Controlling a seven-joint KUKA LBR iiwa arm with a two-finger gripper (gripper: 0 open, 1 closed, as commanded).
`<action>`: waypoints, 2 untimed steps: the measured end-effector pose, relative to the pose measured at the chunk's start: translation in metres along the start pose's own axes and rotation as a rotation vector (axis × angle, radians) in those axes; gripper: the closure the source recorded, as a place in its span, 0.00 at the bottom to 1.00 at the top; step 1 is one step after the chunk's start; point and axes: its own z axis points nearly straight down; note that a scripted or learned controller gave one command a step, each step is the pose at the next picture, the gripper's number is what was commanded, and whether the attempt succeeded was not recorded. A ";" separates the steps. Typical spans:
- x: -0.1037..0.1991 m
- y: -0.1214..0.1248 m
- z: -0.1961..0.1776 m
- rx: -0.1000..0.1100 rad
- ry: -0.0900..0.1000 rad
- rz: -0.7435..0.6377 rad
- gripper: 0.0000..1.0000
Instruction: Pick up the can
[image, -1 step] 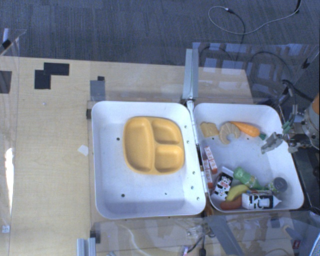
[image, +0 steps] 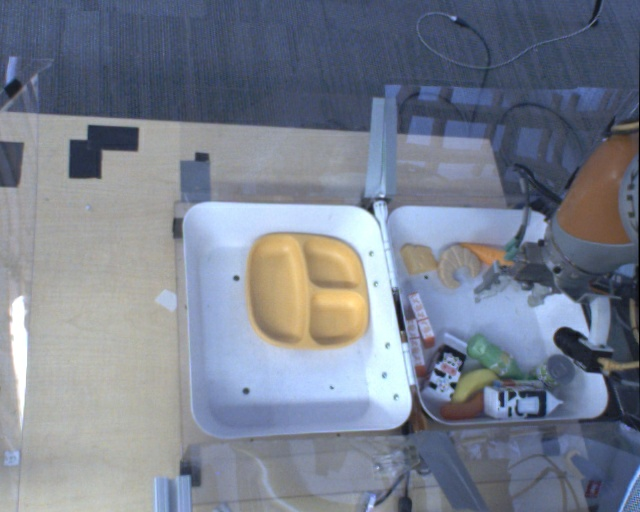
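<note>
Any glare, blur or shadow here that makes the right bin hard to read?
Camera view: even light, soft shadows; reflections on the clear panel at the left edge; the right bin is sharp enough, but the small items along its front wall blend together, and the can sits dim beside the arm.

Can (image: 558, 371) apparently hemmed by bottle (image: 520, 402) and bin wall (image: 598, 405).

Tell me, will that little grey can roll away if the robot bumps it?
Probably not far. The can looks to be standing upright in the right bin, so a nudge might tip it first. Once on its side, its round shape could roll. The black-and-white carton beside it and the bin's wall would likely stop it.
</note>
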 end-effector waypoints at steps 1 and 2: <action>0.015 -0.066 0.047 -0.012 0.000 0.121 0.00; 0.011 -0.035 0.046 -0.006 0.001 0.327 0.00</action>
